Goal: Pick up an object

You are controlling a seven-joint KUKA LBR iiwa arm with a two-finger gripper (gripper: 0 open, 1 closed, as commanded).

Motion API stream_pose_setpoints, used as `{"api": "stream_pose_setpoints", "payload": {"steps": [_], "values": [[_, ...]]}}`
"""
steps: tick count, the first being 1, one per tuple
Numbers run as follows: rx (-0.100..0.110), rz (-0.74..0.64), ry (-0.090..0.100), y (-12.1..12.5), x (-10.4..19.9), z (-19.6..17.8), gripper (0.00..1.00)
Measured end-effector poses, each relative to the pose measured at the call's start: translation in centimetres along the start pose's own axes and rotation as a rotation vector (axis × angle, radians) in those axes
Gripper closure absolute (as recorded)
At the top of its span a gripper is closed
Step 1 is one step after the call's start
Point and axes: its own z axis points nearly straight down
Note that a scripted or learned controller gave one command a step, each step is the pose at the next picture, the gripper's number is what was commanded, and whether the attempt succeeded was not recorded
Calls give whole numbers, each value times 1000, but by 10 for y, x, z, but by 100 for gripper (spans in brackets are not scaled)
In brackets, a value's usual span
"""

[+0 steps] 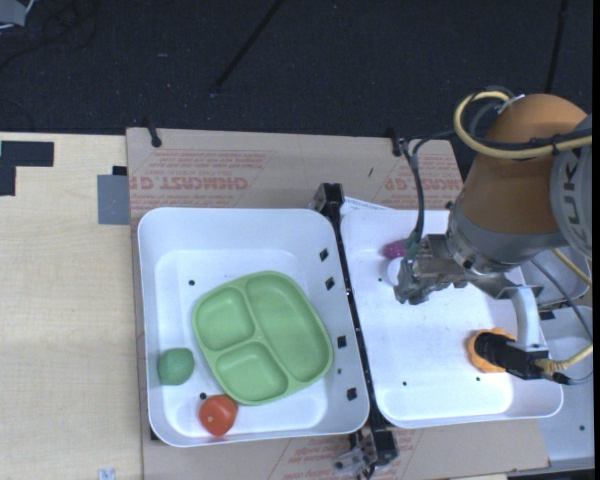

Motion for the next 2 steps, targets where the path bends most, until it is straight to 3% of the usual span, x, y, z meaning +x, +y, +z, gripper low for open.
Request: {"api": "stream_pose_setpoints", "payload": {"steps": [2], "values": [[-1,1,-2,6,104,4,100]]}}
